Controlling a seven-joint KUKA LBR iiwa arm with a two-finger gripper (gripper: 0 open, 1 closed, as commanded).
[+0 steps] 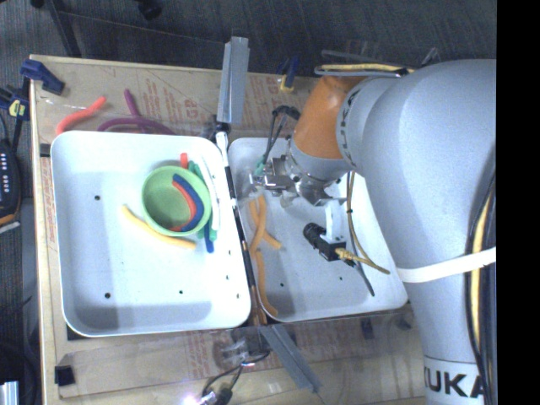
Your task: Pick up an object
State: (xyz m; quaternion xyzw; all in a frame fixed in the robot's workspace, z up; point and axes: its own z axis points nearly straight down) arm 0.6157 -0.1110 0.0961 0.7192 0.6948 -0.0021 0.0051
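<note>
My gripper [260, 182] is low in the right bin [337, 298], near its left wall, under the orange band of the wrist. Its tips sit at the upper end of a long orange stick-like object [258, 243] that lies along the bin's left side. The wrist hides most of the fingers, so I cannot tell whether anything is between them. In the left bin [101, 294] a green bowl [169, 202] holds red and blue curved pieces, with a yellow strip [156, 228] and a blue-green stick [209, 236] beside it.
The grey arm covers the right half of the right bin. A black cable fitting [321, 241] hangs from the wrist over that bin. A metal divider [232, 78] stands between the bins at the back. Orange and purple pieces [126, 112] lie on the bench behind the left bin.
</note>
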